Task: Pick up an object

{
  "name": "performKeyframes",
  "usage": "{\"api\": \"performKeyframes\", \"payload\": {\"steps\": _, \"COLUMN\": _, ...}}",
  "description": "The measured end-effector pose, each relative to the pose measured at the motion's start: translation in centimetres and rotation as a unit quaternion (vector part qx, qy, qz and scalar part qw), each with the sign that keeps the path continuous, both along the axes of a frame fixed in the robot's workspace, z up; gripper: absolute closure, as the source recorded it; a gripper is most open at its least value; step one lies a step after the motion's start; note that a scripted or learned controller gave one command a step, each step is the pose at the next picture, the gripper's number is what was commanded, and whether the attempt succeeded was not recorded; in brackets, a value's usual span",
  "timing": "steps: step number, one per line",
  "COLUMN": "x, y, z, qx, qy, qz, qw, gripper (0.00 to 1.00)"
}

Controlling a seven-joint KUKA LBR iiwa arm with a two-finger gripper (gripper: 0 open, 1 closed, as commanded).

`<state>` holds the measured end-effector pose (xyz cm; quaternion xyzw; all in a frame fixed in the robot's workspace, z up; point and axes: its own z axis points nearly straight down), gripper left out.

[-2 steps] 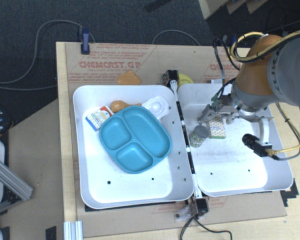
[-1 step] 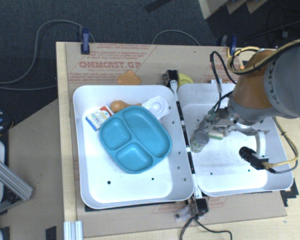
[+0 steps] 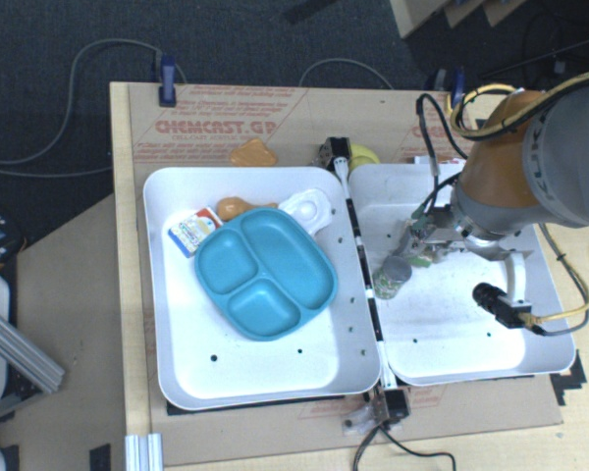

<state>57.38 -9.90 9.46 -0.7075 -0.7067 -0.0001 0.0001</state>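
Observation:
My gripper [image 3: 408,253] is low over the left part of the right bin [image 3: 471,351], reaching in from the right under the orange-banded wrist [image 3: 496,165]. A small grey rounded object [image 3: 392,277] lies just below and left of it, by the bin's left wall; whether the gripper touches it I cannot tell. In the left bin [image 3: 226,371] a blue divided tray [image 3: 265,273] lies near the middle. At the tray's upper edge are a small white and blue packet [image 3: 192,232], an orange-brown piece [image 3: 233,207] and a white scoop-like item [image 3: 308,209].
On the bench behind the bins lie an orange lump [image 3: 252,152], a black clamp [image 3: 335,150] and a yellow object [image 3: 364,155]. A black cable end [image 3: 501,304] trails from the arm over the right bin. Cables run along the arm.

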Motion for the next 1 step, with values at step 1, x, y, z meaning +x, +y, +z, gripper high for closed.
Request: {"api": "performKeyframes", "payload": {"steps": 1, "x": -2.57, "y": 5.93, "z": 9.19, "qx": -0.0002, "qy": 0.000, "qz": 0.002, "qw": 1.0000, "gripper": 1.00}}
